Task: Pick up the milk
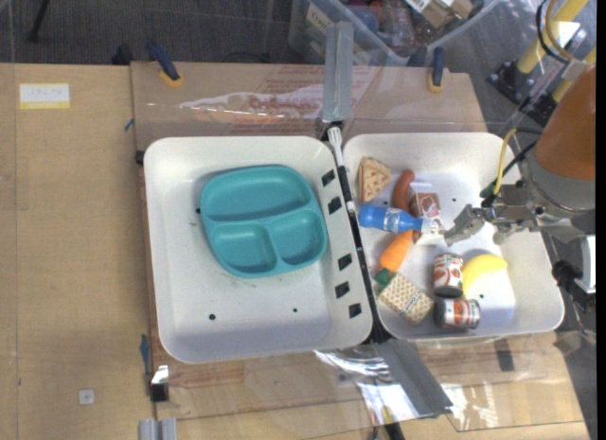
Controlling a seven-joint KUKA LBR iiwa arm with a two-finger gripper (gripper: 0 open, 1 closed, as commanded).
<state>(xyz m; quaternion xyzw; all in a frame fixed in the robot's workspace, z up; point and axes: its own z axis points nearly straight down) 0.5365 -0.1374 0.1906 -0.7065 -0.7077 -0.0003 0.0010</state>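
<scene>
The milk (425,203) is a small white carton with a dark red label, lying in the right bin (530,320) near its middle back. It rests between a red sausage (404,186) and a blue bottle (386,219). My gripper (466,221) hangs over the right bin just to the right of the milk, a short gap away and slightly nearer the front. Nothing shows in its grasp. The grey arm with its orange band (574,135) comes in from the right edge.
The right bin also holds a toast slice (373,179), a carrot (398,251), a cracker (405,298), two cans (447,272) (458,313) and a lemon (484,272). A teal divided plate (260,219) lies in the left bin (180,325).
</scene>
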